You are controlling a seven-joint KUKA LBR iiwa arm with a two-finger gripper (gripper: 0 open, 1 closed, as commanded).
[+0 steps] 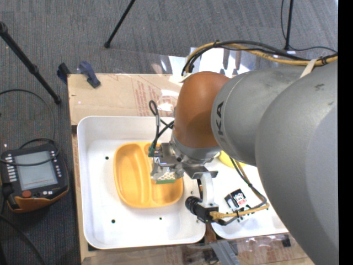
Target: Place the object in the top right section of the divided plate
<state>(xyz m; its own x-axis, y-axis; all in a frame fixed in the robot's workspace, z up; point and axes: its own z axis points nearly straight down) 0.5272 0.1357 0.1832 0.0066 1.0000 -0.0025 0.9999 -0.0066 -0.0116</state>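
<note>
You have the gripper point(164, 169) low over the right side of the divided plate point(132, 175), apparently pinching a small green-white object point(164, 176), so release remains, I'd judge.

two white bins point(94, 214), one yellow divided plate point(132, 175).

We are seeing a yellow divided plate point(138, 176) lying flat, and a small green-patterned object point(164, 175) sitting at its three o'clock edge.
</note>
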